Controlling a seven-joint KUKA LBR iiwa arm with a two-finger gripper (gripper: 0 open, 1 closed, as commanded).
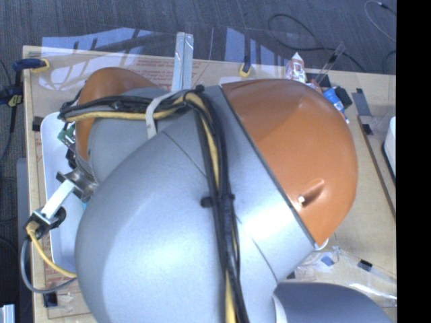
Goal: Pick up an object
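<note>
Arm: grey KUKA body (155, 227) with its orange band (296, 147) takes up most of the camera view, reaching across toward the left bin.
Cables: yellow and black bundle (215, 173) runs down the arm's back, held with ties.
Left bin: a strip of white rim (46, 180) shows at the left edge — the rest lies under the arm.
Gripper: hidden beneath the arm — cannot tell its state.
Object to pick: cannot tell where it lies; bin contents are covered.
Bench: brown board (377, 180) visible at right.
</note>
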